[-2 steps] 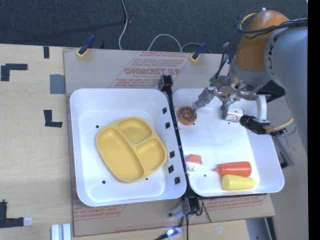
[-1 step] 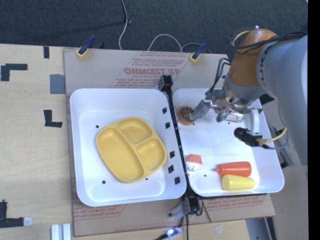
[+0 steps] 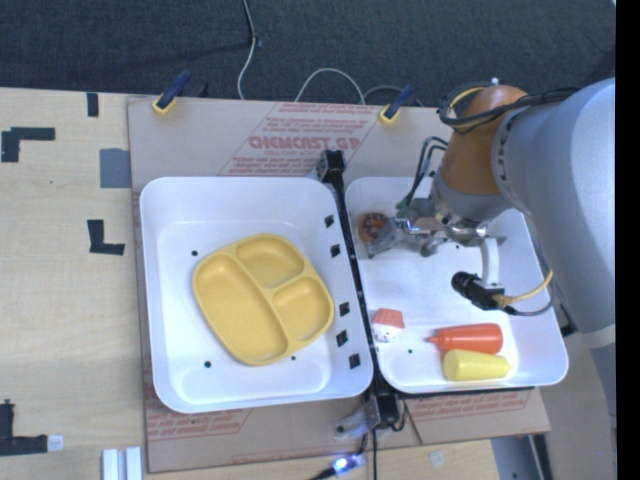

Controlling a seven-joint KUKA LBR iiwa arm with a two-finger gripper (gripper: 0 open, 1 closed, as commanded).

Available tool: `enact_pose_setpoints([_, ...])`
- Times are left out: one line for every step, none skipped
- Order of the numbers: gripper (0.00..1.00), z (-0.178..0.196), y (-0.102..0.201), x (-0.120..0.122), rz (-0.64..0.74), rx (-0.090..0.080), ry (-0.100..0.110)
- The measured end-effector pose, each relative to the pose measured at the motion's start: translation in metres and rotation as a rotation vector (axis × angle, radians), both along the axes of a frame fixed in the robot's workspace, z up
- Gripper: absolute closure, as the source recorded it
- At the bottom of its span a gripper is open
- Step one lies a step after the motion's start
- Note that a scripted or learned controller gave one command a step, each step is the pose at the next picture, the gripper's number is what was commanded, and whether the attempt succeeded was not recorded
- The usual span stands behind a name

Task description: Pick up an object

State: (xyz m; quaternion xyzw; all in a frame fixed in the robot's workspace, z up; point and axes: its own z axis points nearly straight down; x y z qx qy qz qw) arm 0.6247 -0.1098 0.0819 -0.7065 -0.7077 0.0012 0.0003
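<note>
From my feed I see the arm (image 3: 540, 158) reaching in over the right bin (image 3: 530, 368), with the gripper (image 3: 415, 233) low over that bin's upper left area; I cannot tell how its jaws stand, since the wrist hardware covers them. Just left of the gripper, near the divider, sits a small round brownish object (image 3: 374, 228), possibly a toy pastry, though it is too small and blurred for me to name; being round, it shows no clear long axis. It seems close to the gripper, but I cannot say whether they touch. Along the bin's near edge lie an orange carrot-shaped toy (image 3: 468, 338) and a yellow oblong toy (image 3: 476, 366), side by side and nearly touching, both with their long axes running left to right; the carrot's narrow tip points left. A small red and white piece (image 3: 387, 320) sits left of them, apart. The left bin (image 3: 170, 268) holds a yellow compartment tray (image 3: 262, 296), lying flat and turned at a diagonal.
</note>
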Motion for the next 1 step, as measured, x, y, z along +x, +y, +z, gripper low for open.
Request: enact_pose_setpoints([1.00, 0.0132, 0.0004, 0.0009, 0.001, 0.000, -0.002])
